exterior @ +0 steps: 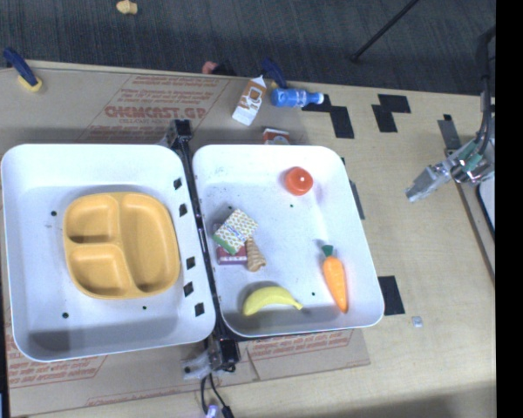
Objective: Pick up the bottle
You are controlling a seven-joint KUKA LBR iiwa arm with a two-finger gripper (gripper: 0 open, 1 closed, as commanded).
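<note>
Bench bins: left bin (pixel 17 233) holds yellow tray (pixel 122 242), right bin (pixel 353 233) toys; pincer (pixel 427 184) state unclear.

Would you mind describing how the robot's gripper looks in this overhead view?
At the right edge of the view, the gripper is a small, pale grey metallic piece tapering to a narrow tip. Behind it sits a boxier grey part with thin cables, one greenish, running toward the arm. It is too small and blurred to make out any markings.

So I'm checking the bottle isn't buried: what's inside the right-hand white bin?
The right-hand white bin holds an orange carrot, yellow banana, red-orange ball and small packets. What lies under the packets is covered. The blue bottle lies outside, behind it.
</note>
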